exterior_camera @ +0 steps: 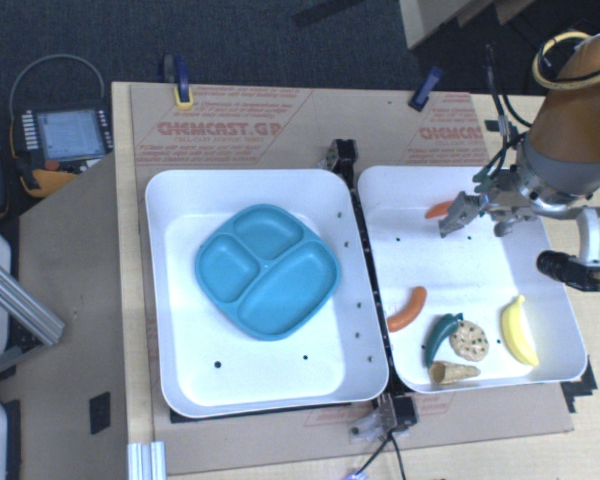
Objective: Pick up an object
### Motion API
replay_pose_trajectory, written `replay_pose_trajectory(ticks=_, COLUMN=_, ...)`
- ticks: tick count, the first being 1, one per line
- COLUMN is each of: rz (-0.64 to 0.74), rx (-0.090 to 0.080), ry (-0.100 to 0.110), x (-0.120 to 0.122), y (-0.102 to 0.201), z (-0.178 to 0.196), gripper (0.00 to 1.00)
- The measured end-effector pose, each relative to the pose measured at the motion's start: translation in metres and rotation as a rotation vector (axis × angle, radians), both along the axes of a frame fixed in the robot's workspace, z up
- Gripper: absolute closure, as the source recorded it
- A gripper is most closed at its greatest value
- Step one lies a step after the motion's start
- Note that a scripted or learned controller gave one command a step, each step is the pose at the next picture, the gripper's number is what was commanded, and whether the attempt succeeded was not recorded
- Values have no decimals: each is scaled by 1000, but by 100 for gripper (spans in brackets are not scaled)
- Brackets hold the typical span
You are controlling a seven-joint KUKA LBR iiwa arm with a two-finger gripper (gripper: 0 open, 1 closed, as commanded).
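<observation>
My gripper (479, 222) hangs over the upper part of the right bin (560, 376), open, with nothing between its fingers. A small orange-red piece (436, 209) lies just left of the left finger (456, 216); I cannot tell whether they touch. Lower in the same bin lie an orange sausage (407, 308), a teal pepper-like toy (440, 334), a round cookie (469, 341), a cone (453, 372) and a yellow banana (520, 334). All of these lie well below the gripper in the view.
A blue divided plate (268, 269) lies in the middle of the left bin (170, 368). The arm's orange band (570, 108) and grey wrist stand over the right bin's far right corner. A black clamp (341, 154) sits between the bins at the back.
</observation>
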State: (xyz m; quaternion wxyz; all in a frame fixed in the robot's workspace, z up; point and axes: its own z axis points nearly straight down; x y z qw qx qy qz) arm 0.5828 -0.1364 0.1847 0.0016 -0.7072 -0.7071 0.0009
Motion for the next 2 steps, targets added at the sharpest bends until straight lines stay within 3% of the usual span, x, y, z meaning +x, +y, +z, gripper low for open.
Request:
replay_pose_trajectory(ticks=1, rz=0, rx=1, ry=3, x=-3, y=10, z=-49, gripper=0)
replay_pose_trajectory(ticks=2, rz=0, rx=-2, ry=-5, x=-1, y=9, z=-35, gripper=100)
